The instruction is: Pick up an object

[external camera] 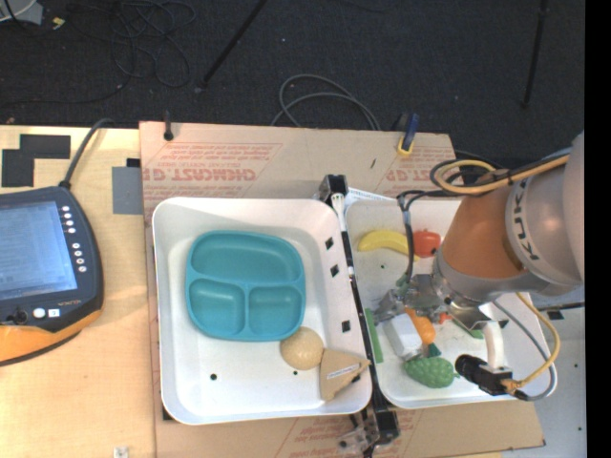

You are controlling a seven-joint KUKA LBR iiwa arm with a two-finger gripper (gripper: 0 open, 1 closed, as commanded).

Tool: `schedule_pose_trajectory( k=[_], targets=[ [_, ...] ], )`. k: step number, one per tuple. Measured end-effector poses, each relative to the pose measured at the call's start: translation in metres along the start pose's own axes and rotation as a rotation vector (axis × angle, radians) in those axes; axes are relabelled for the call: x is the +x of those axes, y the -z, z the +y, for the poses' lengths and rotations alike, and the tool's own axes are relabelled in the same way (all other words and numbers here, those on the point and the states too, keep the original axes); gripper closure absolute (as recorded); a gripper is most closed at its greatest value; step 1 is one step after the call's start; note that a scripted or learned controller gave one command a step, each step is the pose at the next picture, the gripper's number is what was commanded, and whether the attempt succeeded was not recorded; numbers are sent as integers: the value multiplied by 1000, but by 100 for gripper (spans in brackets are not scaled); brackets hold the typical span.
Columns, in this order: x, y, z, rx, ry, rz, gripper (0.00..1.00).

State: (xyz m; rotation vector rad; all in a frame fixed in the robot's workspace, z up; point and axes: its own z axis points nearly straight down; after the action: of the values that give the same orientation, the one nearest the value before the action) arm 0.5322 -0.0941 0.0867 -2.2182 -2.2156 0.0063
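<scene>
Your gripper [412,311] sits low in the right bin [535,346], right of frame centre; whether its jaws are apart or together you cannot tell. Just below it lie an orange-and-white object [421,329] and a green bumpy toy [429,370]. Above it rests a banana [383,242]. At centre-left, the left bin [177,256] holds a teal divided tray [246,285].

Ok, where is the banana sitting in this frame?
The banana lies in the right bin, near its far left corner, just left of a small red-orange object and beyond the gripper.
</scene>
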Motion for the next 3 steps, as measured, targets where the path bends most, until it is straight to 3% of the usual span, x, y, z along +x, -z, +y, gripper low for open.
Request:
schedule_pose_trajectory(
  k=[1,2,3],
  targets=[
    [-15,0,-44,-3,-1,0,0],
    [-55,1,0,-7,0,-3,0],
    [-54,10,-2,-3,-4,0,100]
  ],
)
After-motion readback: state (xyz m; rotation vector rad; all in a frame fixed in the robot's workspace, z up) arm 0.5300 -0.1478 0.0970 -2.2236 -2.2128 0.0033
